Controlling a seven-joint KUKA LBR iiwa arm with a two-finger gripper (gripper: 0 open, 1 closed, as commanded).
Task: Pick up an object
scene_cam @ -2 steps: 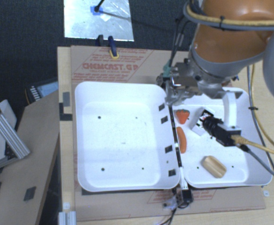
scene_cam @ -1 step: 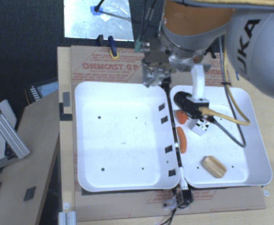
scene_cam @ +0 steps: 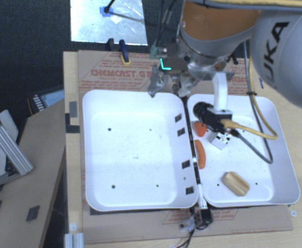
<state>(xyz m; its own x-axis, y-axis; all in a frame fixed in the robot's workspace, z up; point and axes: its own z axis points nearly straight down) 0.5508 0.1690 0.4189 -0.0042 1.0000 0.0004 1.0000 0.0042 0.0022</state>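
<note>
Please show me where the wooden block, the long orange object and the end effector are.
wooden block (scene_cam: 236,183), camera view, middle of its top face.
long orange object (scene_cam: 200,154), camera view, middle of its body.
end effector (scene_cam: 168,88), camera view, between its fingertips.

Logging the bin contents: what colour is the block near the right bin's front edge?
Light tan, like bare wood; the block shows best in the camera view.

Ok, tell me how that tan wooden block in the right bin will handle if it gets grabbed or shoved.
The tan wooden block looks solid, so probably stiff and light. Its rounded edges suggest it could slip from a poor pinch. It lies flat and low on the right white bin floor, so a push would likely slide it rather than tip it.
</note>
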